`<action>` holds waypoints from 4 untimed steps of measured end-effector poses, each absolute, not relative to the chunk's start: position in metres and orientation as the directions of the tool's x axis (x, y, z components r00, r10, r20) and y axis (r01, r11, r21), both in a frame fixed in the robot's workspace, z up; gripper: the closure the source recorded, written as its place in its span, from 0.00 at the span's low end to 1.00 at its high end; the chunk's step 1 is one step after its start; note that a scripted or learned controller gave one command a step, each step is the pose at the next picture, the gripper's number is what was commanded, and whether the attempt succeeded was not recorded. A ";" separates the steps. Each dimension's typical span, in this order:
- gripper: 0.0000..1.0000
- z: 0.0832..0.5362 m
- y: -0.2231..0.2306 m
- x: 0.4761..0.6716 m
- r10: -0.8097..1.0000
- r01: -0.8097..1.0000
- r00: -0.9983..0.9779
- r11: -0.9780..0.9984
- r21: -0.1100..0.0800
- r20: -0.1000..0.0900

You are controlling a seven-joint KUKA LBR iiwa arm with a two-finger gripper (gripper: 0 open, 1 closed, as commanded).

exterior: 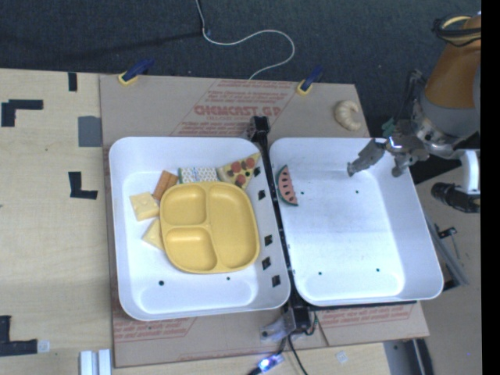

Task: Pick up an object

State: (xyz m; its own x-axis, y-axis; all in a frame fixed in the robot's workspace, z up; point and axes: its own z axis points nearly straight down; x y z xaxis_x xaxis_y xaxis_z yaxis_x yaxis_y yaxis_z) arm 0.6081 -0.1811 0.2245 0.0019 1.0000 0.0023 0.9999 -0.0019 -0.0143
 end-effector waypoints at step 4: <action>0.00 0.082 -0.171 0.593 1.000 1.000 -0.003 0.003 -0.002 -0.002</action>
State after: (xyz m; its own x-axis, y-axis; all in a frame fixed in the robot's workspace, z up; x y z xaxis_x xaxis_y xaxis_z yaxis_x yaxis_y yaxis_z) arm 0.5926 -0.1715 0.0825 -0.0026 1.0000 -0.0016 1.0000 0.0026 -0.0018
